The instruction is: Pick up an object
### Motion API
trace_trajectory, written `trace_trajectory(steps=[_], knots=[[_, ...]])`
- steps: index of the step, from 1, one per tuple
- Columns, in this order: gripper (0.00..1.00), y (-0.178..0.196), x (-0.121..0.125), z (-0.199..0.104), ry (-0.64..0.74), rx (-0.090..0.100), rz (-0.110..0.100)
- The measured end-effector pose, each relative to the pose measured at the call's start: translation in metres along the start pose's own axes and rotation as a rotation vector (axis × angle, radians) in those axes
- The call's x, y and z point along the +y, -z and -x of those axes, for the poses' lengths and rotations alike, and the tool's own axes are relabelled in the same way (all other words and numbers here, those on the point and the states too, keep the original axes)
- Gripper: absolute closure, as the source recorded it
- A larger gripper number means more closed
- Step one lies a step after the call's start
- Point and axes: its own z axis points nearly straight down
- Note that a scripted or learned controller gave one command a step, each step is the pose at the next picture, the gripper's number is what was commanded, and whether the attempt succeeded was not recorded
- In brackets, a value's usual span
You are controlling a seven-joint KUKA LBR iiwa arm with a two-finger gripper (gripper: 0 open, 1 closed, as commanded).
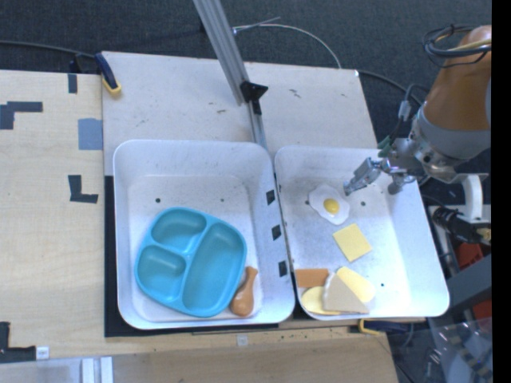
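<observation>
- The arm [455, 78] is cut off by the right edge of the view, so only its orange band and grey wrist show.
- The gripper [375, 178] hangs over the upper part of the right bin [423, 238]; its two fingers stand apart with nothing between them, one pointing down-left toward the fried egg, the other shorter one near the bin's right wall.
- The fried egg [329, 206], white with a yellow yolk, lies flat on the right bin's floor just below-left of the gripper, apart from it.
- A flat yellow cheese slice [352, 242] lies below the egg, tilted like a diamond.
- At the bin's lower edge a pale wedge [347, 291] lies on a yellow piece that it partly hides; what that piece is cannot be told.
- An orange-brown block [311, 278] touches the wedge's left side.
- In the left bin [128, 214] sits a blue divided plate [192, 262], with a brown drumstick [246, 294] against its lower right rim.
- A grey metal rail [223, 46] crosses the surface [176, 94] from the top edge.
</observation>
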Motion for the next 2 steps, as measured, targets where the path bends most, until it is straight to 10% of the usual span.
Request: trace_trajectory(steps=[1,2], knots=[[1.0,0.01,0.0,-0.001,0.002,0.001,-0.001],[1.0,-0.056,-0.036,0.002,-0.004,0.001,-0.008]])
